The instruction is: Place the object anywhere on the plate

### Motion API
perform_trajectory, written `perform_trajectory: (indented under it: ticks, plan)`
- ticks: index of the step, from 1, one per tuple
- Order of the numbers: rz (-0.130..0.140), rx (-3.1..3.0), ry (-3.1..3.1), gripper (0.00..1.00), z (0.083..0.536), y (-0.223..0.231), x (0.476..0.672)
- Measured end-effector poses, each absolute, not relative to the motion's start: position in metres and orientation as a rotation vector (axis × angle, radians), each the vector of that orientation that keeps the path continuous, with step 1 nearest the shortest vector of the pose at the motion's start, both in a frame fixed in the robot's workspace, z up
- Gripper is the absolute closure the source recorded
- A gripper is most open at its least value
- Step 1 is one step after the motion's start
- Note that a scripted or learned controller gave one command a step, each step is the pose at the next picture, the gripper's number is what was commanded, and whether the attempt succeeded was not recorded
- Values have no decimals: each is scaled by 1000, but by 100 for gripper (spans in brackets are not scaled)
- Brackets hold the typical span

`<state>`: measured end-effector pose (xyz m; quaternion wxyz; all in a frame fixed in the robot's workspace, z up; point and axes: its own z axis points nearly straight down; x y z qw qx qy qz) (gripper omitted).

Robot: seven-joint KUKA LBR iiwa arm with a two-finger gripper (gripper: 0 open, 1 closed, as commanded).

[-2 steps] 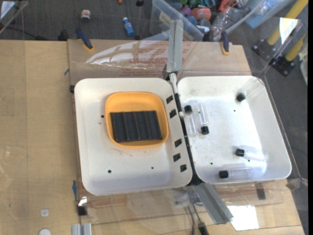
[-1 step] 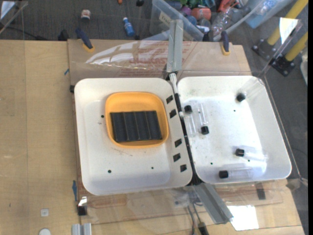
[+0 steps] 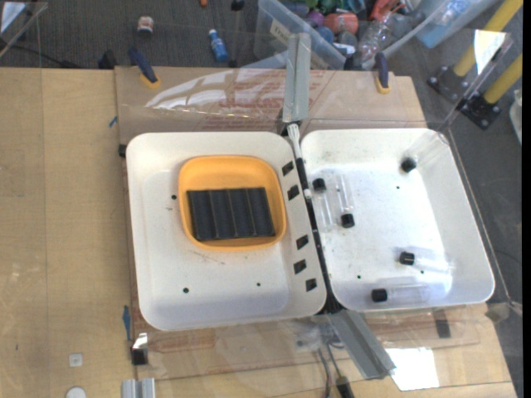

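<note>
So the black ridged block [image 3: 231,214] is sitting flat on the orange plate [image 3: 192,174], pretty much centred, with its ribs running front to back and orange rim showing all the way round it. The plate itself is in the left white bin [image 3: 158,282], a bit toward the back. The right bin [image 3: 452,222] has a few clear plastic tubes with black caps [image 3: 342,206] scattered about, well apart from the plate. As for the gripper, I honestly can't tell how open it is or whether it's got anything. Behind the bins there's a clear tub of colourful toys [image 3: 348,7].
</note>
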<state>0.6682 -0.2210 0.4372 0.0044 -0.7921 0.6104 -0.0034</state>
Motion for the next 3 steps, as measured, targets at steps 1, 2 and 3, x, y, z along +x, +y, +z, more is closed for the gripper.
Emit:
perform_trajectory:
  ticks: [1, 2, 3]
  plan:
    - [-6, -2594, 1761, 100, 437, -218, 667]
    - [-9, -2776, 1456, 100, 437, -212, 668]
    - [-9, -2830, 1353, 100, 437, -211, 668]
